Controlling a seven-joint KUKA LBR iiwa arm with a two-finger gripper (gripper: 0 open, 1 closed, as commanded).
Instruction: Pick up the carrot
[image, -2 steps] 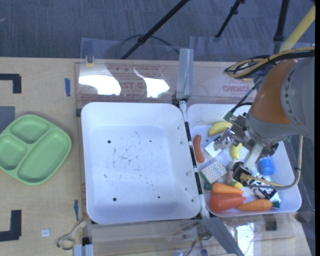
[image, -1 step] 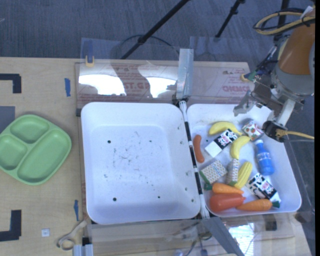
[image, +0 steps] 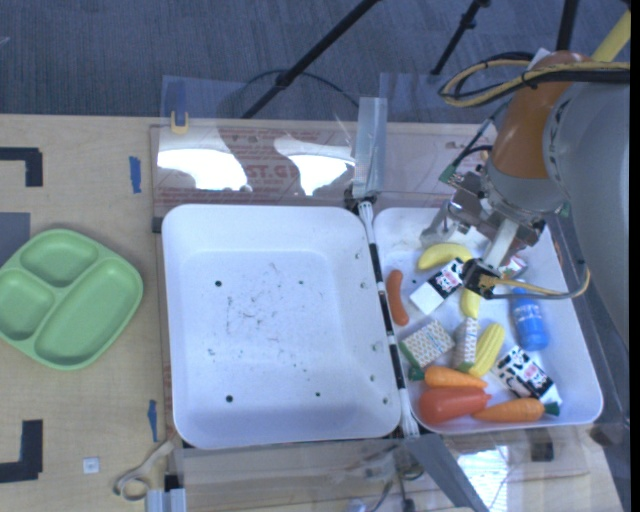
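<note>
An orange carrot (image: 455, 378) with a green end lies near the front of the right bin (image: 585, 385), left of centre. A second orange carrot-like piece (image: 515, 409) rests against the front wall. My gripper (image: 455, 222) hangs over the back of that bin, just above a yellow banana (image: 443, 255) and well behind both orange pieces. Nothing shows in its grasp.
Around the carrot sit a red pepper (image: 448, 403), a corn cob (image: 488, 345), a checked white block (image: 428, 342), a black-and-white carton (image: 525, 375), a blue bottle (image: 528, 322) and a red sausage (image: 398, 297). The left bin (image: 190, 240) adjoins. A green divided plate (image: 65, 298) lies far left.
</note>
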